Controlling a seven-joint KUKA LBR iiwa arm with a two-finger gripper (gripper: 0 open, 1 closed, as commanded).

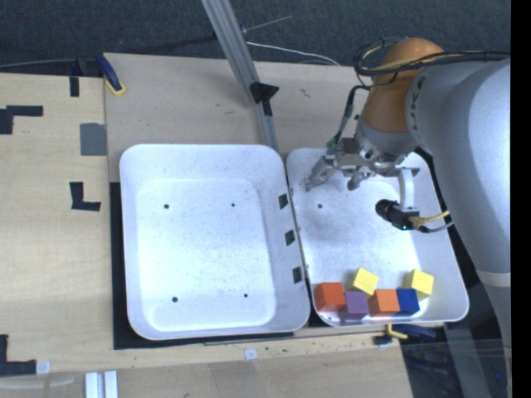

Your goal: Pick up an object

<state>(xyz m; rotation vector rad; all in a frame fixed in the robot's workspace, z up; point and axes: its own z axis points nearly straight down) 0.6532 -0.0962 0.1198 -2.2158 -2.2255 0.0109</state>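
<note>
The KUKA arm, by far the biggest thing in the view, reaches in from the right over the right bin. The left bin beside it has only small dark specks on its floor.

The gripper hangs over the far end of the right bin, near that bin's upper-left corner, well apart from the blocks. Its fingers stand spread apart with nothing between them, so the pick looks not yet begun: the reach across to a block, the closing on it and the lift all seem left to do.

The blocks sit clustered at the near end of the right bin. In a rough row against the near wall are an orange block, a purple block, a second orange block and a blue block, each touching or just beside its neighbour. Two yellow blocks lie just behind the row, the other nearer the right wall.

As for pointing, these are near-cubic (no clear long axis on any of them). The row blocks sit roughly square to the bin wall; both yellow ones are turned corner-on, diamond-wise. The row itself runs left to right along the near wall.
</note>
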